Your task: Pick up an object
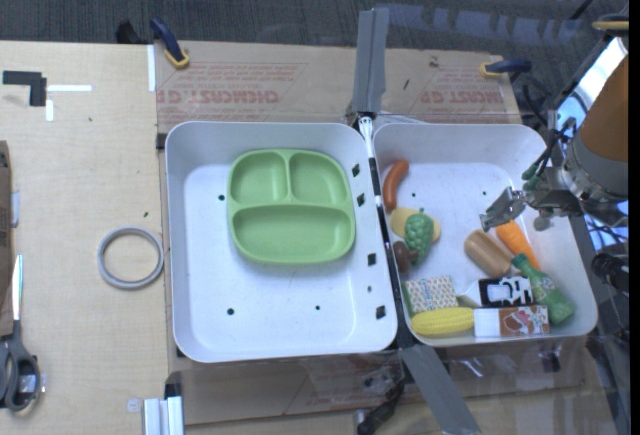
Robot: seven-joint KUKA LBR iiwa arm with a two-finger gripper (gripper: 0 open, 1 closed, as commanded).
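The right bin [450,148] holds several toy foods. An orange carrot [519,244] lies near its right wall, beside a brown sausage-like roll [484,250]. My gripper [516,217] hangs over the carrot's far end, open, with one grey finger [496,214] to the left of the carrot tip and the other to its right. Nothing is held between the fingers. Further left lie a red pepper [395,183] and a green-and-yellow piece [416,228]. A yellow corn cob [443,322] is at the front.
A green divided plate [292,205] sits in the left bin [190,253]. The front right of the right bin is crowded with a cracker pack [430,293], small boxes [512,321] and a green bottle [548,295]. A tape ring [131,256] and scissors [15,363] lie on the bench at left.
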